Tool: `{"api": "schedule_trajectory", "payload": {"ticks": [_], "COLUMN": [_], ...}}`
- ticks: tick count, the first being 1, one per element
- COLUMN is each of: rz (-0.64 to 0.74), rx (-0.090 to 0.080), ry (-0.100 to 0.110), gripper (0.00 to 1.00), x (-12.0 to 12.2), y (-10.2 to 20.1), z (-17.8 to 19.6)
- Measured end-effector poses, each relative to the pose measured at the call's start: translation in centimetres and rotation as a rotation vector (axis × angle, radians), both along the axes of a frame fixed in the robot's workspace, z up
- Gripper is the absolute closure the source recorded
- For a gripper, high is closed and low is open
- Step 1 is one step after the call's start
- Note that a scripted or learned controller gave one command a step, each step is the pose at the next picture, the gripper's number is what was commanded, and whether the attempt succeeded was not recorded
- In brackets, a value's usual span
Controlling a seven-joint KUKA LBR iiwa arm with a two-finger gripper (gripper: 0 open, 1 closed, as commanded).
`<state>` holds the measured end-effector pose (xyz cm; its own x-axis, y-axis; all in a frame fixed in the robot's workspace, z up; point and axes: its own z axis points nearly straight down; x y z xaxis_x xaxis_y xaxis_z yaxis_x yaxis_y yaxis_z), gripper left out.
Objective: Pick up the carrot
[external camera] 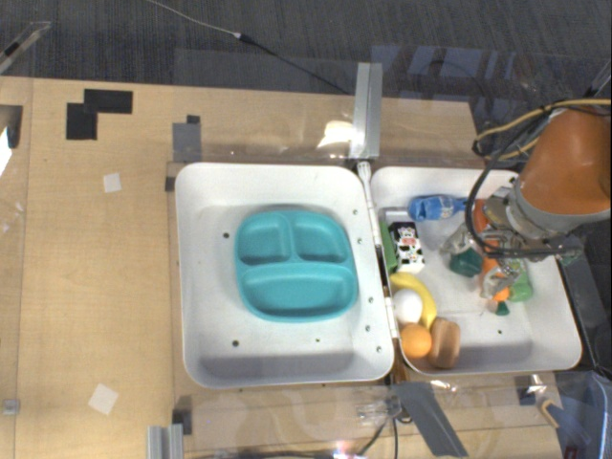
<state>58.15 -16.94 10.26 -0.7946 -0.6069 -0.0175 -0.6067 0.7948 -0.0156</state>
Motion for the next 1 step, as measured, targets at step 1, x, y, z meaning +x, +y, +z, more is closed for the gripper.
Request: {"api": "schedule_trajectory", "payload": {"ticks": [1], "rz": [-0.006], "rx": [0.001], "ry": [0.009], "gripper": [0.0], "x": [-1.32], "y": [0.54], "z": [-1.35]}}
